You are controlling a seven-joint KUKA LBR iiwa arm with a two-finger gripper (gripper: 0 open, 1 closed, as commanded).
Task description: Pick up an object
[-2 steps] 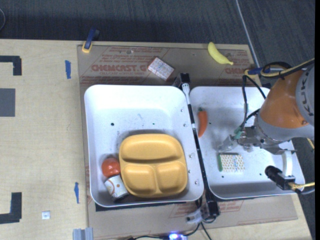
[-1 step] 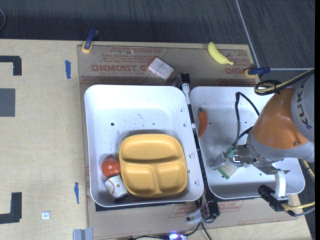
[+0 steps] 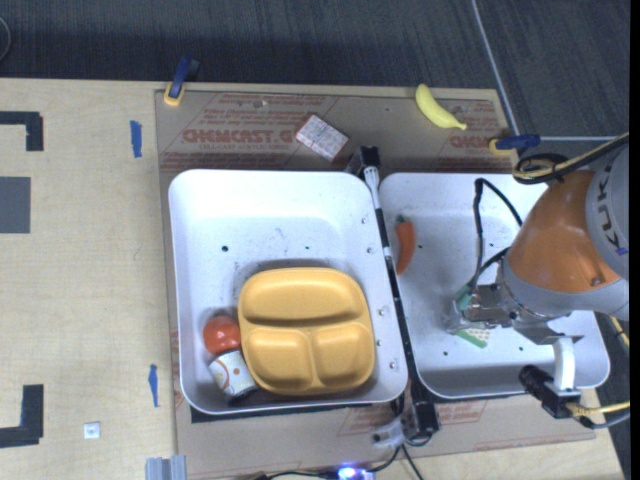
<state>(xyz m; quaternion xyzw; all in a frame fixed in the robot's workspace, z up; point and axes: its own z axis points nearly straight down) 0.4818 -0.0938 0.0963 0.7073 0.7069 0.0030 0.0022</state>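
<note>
Because the arm comes in from three o'clock, its gripper [image 3: 478, 318] hangs low over the right bin [image 3: 440, 363], wrist turned down toward the floor of it, which looks to me like a reach for whatever lies there. A small pale-green scrap [image 3: 473, 337] sits just under the gripper, at about six o'clock of it; I cannot tell whether the two touch, nor how the gripper is set. That scrap seems the likely target, its long axis running roughly from ten o'clock to four o'clock. An orange carrot-like piece [image 3: 404, 245] rests against the bin's nine o'clock wall, long axis near twelve to six. Over in the left bin [image 3: 200, 268], a yellow divided tray [image 3: 305, 328] lies flat, with a red-and-white toy [image 3: 226, 353] tucked at its eight o'clock. A banana [image 3: 438, 108] lies on the tabletop [image 3: 80, 268] at twelve o'clock.
</note>
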